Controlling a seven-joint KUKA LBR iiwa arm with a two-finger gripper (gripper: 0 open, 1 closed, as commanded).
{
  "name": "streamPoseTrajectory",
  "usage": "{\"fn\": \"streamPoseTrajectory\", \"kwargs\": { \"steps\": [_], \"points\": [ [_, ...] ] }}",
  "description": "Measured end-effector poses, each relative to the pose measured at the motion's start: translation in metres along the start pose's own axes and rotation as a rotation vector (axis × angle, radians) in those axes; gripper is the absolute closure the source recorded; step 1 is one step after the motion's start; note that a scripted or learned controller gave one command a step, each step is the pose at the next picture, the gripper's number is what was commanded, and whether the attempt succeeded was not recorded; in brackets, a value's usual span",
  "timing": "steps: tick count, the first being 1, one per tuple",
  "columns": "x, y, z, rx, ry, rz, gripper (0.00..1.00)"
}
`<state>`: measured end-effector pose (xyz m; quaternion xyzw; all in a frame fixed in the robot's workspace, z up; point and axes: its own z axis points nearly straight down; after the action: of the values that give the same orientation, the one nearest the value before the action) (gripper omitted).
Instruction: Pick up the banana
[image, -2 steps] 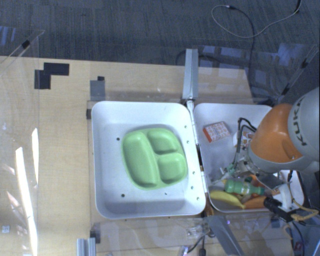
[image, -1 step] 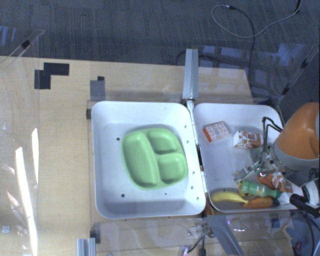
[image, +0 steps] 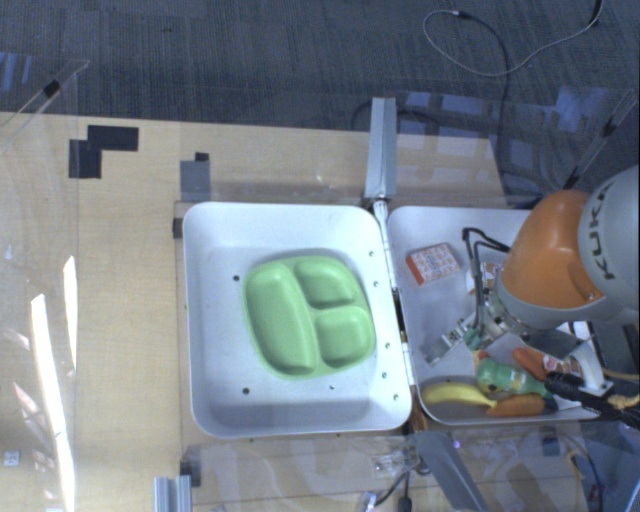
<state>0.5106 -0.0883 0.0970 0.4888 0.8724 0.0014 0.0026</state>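
Banana (image: 456, 394) lies in the right bin (image: 440, 225), at its near-left corner, hard vs. the front wall. The gripper (image: 462, 335) sits just above it in the picture, i.e. banana is a short way toward the bin's near edge from the gripper & roughly straight under/ahead of it, slightly left. Banana's long axis runs approx. left–right along the front wall, so the gripper prob. needs to close across that axis, front-to-back. Right end of the banana touches or nearly touches an orange carrot-like item (image: 517, 405), w/ a green bottle-like item (image: 503, 377) just beside the gripper on its right; crowding there is the risk. Gripper state: cannot tell; metal parts are small & blurred, nothing clearly betw. them. A small red/white packet (image: 432, 263) lies beyond the gripper. Green divided tray (image: 308, 316) sits in the left bin (image: 215, 300), well left of the gripper.
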Motion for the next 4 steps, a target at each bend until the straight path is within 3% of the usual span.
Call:
{"fn": "streamPoseTrajectory", "kwargs": {
  "steps": [1,2,3,4],
  "points": [
    [0.005,-0.018,0.007,-0.011,-0.009,-0.106,0.0],
    [0.004,-0.018,0.007,-0.011,-0.011,-0.602,0.0],
    [0.004,-0.016,-0.005,-0.015,-0.014,-0.599,1.0],
    [0.039,-0.001,-0.089,-0.002,-0.002,-0.576,1.0]
  ]
}}
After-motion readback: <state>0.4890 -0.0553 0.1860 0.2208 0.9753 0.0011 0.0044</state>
